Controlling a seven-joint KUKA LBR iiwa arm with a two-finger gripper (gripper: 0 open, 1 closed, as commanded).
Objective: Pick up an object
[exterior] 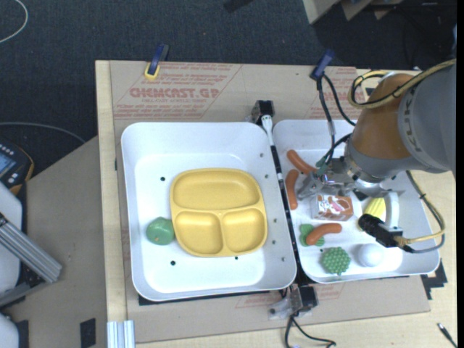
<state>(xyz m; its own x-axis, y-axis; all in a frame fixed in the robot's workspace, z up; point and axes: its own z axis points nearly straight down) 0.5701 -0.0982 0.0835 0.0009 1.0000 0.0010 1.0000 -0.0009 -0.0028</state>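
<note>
The gripper (326, 185) hung just above a clear packet (333, 206) in the right bin (417, 263); whether it gripped anything could not be told.

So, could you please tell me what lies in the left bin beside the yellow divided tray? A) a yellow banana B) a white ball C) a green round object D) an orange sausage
C: a green round object rests on the floor of the left bin, against the left edge of the yellow divided tray.
</note>
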